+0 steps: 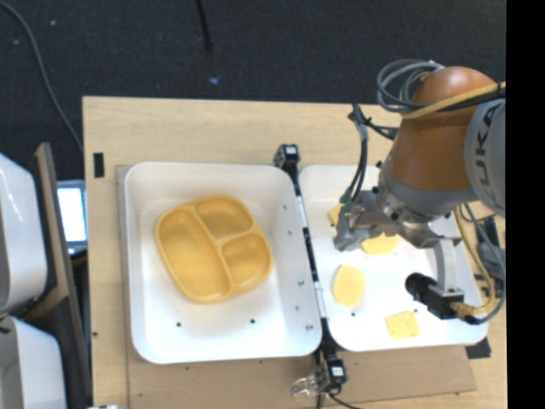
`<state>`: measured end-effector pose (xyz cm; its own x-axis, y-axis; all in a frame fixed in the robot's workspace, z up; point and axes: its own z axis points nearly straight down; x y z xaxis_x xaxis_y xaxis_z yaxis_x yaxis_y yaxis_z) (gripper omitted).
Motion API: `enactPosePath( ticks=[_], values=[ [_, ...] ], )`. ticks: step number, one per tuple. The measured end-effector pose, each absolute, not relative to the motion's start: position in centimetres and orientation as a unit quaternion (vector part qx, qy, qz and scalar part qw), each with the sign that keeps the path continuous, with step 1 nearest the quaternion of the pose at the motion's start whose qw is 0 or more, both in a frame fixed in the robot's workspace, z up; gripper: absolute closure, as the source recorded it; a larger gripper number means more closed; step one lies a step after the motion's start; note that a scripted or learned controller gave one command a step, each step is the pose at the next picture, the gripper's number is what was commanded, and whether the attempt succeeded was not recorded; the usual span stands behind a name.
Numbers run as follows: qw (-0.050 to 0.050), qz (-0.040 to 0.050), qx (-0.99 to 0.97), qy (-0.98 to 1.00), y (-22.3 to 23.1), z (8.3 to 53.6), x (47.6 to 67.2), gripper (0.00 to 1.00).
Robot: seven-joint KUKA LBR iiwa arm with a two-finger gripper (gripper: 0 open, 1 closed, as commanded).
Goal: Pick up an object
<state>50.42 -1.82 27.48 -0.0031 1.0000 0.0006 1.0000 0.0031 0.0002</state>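
Where the wooden bench meets the dark floor, its pale top carries two shallow white bins side by side, the left bin being the wider in this slanted view and the right bin partly covered by the robot. The KUKA arm comes in from the right, its orange band bulking large above the right bin and hiding much of that bin's far half, with grey cables looped over the top of it. Beneath the band the grey wrist drops to the gripper, which sits low over the right bin's left portion, close to the divider between the bins; whether it is clenched or released cannot be told from this angle.

In the left bin lies a yellow divided plate with three compartments, set slightly askew and near the bin's middle, well apart from the arm. In the right bin there are several pale yellow pieces: a rounded yellow piece lies just below the gripper, apart from it; a yellow wedge lies just right of the gripper, its upper edge tucked under the wrist; a small yellow square lies near the bin's front edge. A sliver of another yellow bit peeks out at the gripper's left, mostly hidden. A black fitting on the arm stands over the bin between the wedge and the square.
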Motion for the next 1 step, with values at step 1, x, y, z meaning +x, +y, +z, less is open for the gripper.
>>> enactPosePath(
  ticks=[1],
  values=[
    [0.0, -0.0005, -0.705, -0.709, 3.56, 27.62, 50.5, 1.0]
  ],
)
